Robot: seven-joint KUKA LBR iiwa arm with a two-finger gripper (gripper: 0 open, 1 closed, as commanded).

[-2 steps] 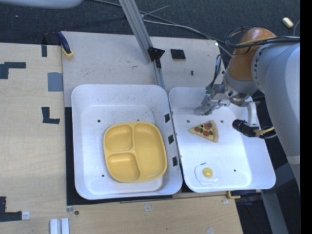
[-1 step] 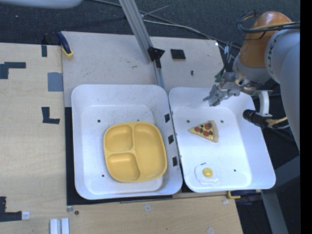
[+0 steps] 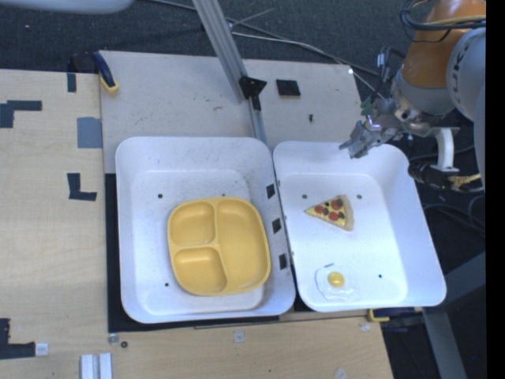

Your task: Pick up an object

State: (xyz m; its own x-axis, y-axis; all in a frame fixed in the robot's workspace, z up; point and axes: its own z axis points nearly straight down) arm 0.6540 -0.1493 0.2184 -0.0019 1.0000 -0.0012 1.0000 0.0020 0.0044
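Note:
A toy pizza slice [image 3: 334,211] lies flat in the middle of the right bin [image 3: 410,235]. A toy fried egg [image 3: 335,281] rests near that bin's front edge. My gripper [image 3: 359,145] hangs over the right bin's back rim, up and to the right of the pizza slice, with nothing visible between its fingers. Whether the fingers are apart is too small to make out.
A yellow divided tray [image 3: 218,245] sits in the left bin [image 3: 142,212]. A slanted metal pole [image 3: 229,46] crosses the bench behind the bins. Cables [image 3: 442,176] trail by the right bin's far right side.

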